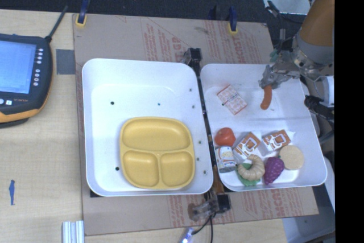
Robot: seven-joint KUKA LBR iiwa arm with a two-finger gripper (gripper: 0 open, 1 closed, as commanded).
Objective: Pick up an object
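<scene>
- The gripper (268, 83) sits over the right bin (301, 116), toward the 1 o'clock part of that bin, at the end of the grey arm (315, 25) with its orange band.
- The fingers are closed on the upper end of an orange sausage (265, 98); the sausage hangs roughly upright below them, its lower end above the bin floor.
- A small checked packet (232, 98) lies at 9 o'clock from the sausage, near it but apart.
- The remaining items cluster at the 6 o'clock edge of the right bin: a red tomato (225, 136), a small can (226, 157), two orange-and-white packets (248, 145), a bagel-like ring (252, 168), purple grapes (274, 168) and a pale round biscuit (292, 157).
- The left bin (102, 122) holds a yellow divided tray (157, 152), placed toward its 5 o'clock corner.
- A tablet (20, 74) with an orange rim rests on the bench at 9 o'clock from the left bin.
</scene>
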